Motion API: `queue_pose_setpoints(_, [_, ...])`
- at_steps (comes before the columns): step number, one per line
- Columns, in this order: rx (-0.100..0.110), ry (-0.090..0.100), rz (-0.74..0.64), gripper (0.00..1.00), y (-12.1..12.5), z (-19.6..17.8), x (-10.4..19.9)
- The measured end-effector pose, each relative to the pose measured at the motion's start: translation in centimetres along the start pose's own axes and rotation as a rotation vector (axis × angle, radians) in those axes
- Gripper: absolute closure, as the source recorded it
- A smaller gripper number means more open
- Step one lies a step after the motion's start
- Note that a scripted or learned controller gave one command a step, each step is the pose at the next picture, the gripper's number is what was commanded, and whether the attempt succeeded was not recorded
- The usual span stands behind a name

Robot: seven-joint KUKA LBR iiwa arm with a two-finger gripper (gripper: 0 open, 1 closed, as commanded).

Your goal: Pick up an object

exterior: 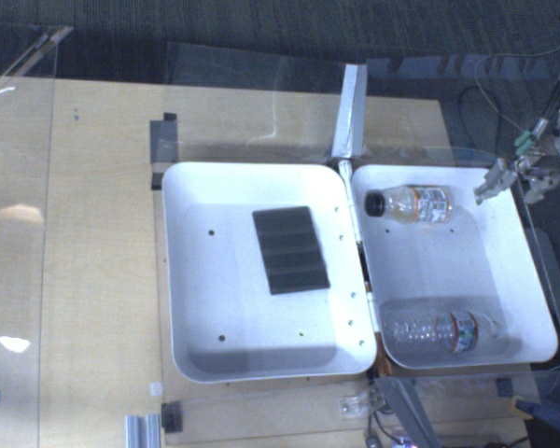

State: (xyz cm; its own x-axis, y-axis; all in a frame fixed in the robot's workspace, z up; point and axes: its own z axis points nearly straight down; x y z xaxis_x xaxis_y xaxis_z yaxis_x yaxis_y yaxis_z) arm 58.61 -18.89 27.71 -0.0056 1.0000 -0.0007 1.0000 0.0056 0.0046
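**Spotter:** Camera view first, since you asked: your bench (75,250) carries two shallow white bins side by side. The left bin (191,278) holds one dark, ribbed rectangular pad (290,249), lying flat near the middle and turned a little off square to the walls.

**Operator:** And the right one?

**Spotter:** The right bin (532,278) has two clear plastic bottles, both on their sides. You'll find the dark-capped bottle (411,203) along the far wall, cap pointing left toward the divider between the bins. The second bottle (443,330) lies along the near wall, with a coloured band around it toward its right end. The two are well apart, with bare white floor between them.

**Operator:** Where's my gripper?

**Spotter:** Your gripper (532,171) sits at the far right corner of the right bin, over its rim, to the right of the dark-capped bottle and not touching it. Nothing is between its fingers that I can make out.

**Operator:** Jaws apart or together?

**Spotter:** You won't get that from me; the tool is small and cluttered at the frame's edge, so I cannot tell how the jaws stand.

**Operator:** Anything else nearby?

**Spotter:** A grey upright bar (350,110) stands at the far side, where the two bins meet.
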Motion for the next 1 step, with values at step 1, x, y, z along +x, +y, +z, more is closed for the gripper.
queue_pose_setpoints(1, [0.000,0.001,-0.111,0.00,4.14,7.94,4.24])
